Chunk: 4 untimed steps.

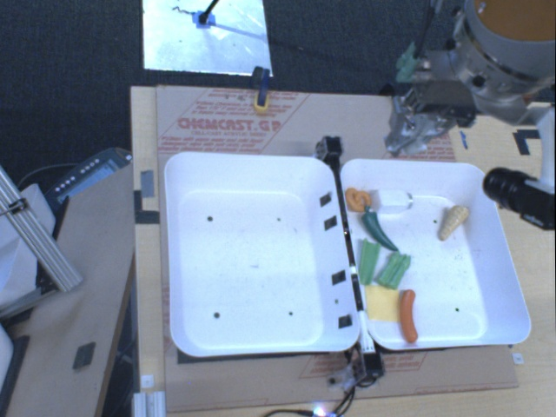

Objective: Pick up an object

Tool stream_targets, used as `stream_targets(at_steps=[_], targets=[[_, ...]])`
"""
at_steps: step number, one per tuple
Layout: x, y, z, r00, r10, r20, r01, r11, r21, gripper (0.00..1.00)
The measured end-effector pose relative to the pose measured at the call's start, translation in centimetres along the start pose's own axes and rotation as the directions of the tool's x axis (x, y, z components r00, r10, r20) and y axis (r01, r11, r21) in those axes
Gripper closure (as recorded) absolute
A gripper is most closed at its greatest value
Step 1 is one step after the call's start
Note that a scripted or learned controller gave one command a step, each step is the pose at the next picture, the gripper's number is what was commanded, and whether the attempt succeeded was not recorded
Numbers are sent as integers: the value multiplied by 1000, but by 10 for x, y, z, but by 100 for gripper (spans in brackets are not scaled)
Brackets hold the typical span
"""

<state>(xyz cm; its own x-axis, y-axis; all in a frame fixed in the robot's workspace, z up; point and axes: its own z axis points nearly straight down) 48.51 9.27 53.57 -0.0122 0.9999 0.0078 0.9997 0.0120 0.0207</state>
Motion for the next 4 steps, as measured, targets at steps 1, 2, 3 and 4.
stream_targets(at_steps=[1, 2, 3, 4], targets=[[44, 16, 213, 1000, 8, 11, -8, 999, 35, 100], [48, 41, 87, 1000, 7, 4, -7, 1000, 5, 100], [121, -4, 176, 1000, 0, 8, 0, 1000, 29, 100], [125, 3, 28, 1000, 7, 0, -7, 1000, 5, 100]])
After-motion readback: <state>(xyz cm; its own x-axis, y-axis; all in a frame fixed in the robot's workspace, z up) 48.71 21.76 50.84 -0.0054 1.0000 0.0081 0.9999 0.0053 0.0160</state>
